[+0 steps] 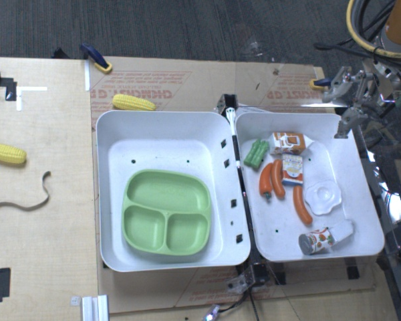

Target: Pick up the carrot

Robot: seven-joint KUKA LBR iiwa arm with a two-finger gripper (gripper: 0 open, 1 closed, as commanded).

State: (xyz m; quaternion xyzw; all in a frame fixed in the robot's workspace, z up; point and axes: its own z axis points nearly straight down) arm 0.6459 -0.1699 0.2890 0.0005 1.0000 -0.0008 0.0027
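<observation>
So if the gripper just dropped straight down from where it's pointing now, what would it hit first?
Probably the back right corner rim of the right bin. The gripper hangs over that corner, well away from the carrot, but depth is hard to judge from this slant, so it could land just inside on bare bin floor.

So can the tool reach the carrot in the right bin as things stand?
Probably yes. The tool sits over the right bin's far right corner, and the carrot lies uncovered, apart from the fried egg and can.

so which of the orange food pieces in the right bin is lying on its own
The lower one, slanting beside the white fried egg. The other two lie pressed together as a pair, up near the green piece.
</observation>
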